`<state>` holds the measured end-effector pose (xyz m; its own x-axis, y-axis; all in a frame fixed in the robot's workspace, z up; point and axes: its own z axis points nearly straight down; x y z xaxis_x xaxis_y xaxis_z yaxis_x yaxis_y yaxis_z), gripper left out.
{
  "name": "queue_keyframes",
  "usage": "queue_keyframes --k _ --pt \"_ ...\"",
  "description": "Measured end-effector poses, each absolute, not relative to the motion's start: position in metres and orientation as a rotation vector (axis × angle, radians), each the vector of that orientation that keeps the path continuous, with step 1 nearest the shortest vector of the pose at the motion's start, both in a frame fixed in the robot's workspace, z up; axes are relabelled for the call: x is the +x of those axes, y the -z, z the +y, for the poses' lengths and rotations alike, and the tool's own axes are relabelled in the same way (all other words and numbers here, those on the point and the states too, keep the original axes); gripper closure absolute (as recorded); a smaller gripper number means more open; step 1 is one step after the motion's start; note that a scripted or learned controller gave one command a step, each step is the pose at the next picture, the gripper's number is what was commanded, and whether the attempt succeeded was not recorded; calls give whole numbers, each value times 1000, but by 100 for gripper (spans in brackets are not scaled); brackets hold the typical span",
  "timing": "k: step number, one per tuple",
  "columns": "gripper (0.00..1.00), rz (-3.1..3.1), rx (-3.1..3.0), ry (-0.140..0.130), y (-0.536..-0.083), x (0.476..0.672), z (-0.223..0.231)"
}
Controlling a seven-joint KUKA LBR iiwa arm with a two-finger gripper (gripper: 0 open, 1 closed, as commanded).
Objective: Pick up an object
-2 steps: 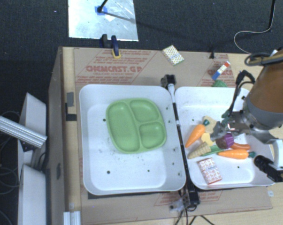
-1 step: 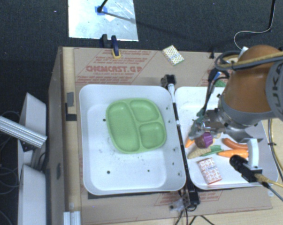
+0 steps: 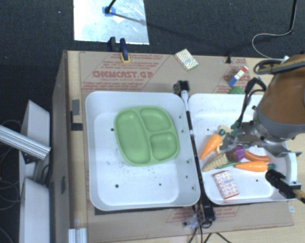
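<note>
On your left, the left bin (image 3: 99, 186) holds just a green divided plate (image 3: 146, 134). In the right bin (image 3: 213, 108) lie carrots (image 3: 211, 145), a cone (image 3: 216, 160) and a small box (image 3: 226, 183). The gripper (image 3: 236, 145) is down among them, seemingly mid-grasp; next, lift and check.

Your arm (image 3: 289, 97) comes in from the right edge of the camera view, its broad orange band uppermost and the grey wrist section curving below it toward the left. From that wrist the end effector (image 3: 236, 139) points down and to the left, low over the right-hand side of the desk. You cannot make out from this angle how its tips are set; the wrist body crowds them.
</note>
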<state>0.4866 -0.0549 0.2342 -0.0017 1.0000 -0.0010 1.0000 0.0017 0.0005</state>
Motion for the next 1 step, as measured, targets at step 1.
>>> queue_keyframes --k 1 --pt "100 2222 2220 0 -238 487 -79"
